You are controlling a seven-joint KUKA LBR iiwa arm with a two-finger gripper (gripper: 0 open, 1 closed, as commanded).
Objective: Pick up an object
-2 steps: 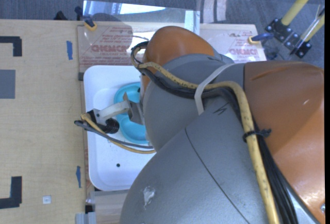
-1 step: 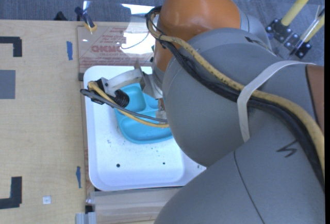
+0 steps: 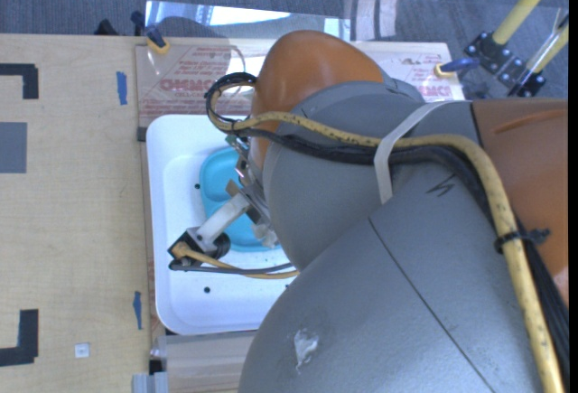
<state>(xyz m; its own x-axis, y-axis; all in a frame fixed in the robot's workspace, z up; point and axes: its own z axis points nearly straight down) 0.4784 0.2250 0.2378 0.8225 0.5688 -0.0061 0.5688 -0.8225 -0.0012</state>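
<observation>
Grey arm (image 3: 406, 247) with orange band across right of frame, claw (image 3: 254, 206) at a blue bowl-like object (image 3: 215, 182) in white bin (image 3: 172, 296) centre left (claw's grip state impossible to tell), wooden bench (image 3: 72, 201) at left

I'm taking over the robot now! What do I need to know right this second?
Gripper: low inside the white bin, right at the blue object. The grey arm hides whether it holds anything.
Things: the blue object lies in the bin, near its middle.
Done: the gripper is down at the object.
Left: get a sure grip, then lift the object out of the bin. No lift shows yet.
</observation>
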